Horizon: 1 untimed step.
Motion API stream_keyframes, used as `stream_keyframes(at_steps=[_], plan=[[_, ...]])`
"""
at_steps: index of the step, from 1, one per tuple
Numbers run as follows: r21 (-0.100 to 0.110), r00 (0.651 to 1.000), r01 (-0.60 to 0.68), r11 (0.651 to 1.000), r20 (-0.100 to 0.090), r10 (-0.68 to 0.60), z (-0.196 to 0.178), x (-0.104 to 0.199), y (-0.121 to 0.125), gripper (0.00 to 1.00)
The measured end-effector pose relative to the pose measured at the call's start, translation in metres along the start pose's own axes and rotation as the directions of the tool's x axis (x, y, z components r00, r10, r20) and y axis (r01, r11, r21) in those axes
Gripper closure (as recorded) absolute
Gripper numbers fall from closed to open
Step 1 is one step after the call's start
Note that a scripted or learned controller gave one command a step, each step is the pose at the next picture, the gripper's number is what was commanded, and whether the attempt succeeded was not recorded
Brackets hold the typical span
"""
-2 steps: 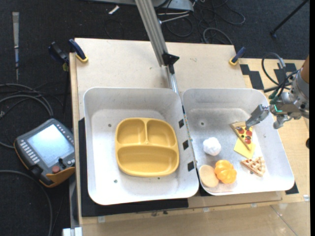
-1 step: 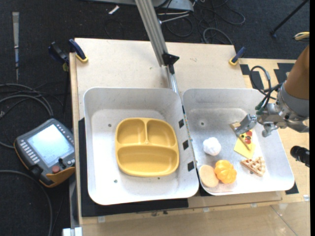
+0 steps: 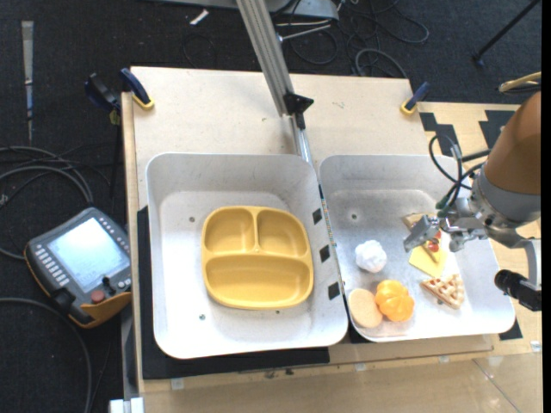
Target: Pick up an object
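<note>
Sitting in the left bin point(image 3: 168, 231): a yellow divided plate point(image 3: 256, 257). Lying in the right bin point(image 3: 379, 188), a white ball point(image 3: 371, 255) near centre, a tan cookie point(image 3: 364, 307) and orange pepper point(image 3: 393, 300) at six o'clock, a waffle piece point(image 3: 444, 289) at five o'clock. Hovering at three o'clock over a yellow cheese wedge point(image 3: 426, 261): the gripper point(image 3: 433, 233), fingers spread, gripping nothing.

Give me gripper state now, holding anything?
Gripper: low in the right bin, over the yellow cheese wedge; open or shut cannot be told, and nothing is seen held.
</note>
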State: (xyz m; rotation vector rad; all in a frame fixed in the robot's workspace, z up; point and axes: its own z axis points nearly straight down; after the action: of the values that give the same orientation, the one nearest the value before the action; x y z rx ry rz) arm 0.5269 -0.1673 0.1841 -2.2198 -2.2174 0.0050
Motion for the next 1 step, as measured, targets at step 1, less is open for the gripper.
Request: stream_keyframes(at_steps=[1], plan=[[0.002, 1.0, 0.001, 1.0, -0.002, -0.001, 0.0591, 0.0062, -0.0083, 0.0]])
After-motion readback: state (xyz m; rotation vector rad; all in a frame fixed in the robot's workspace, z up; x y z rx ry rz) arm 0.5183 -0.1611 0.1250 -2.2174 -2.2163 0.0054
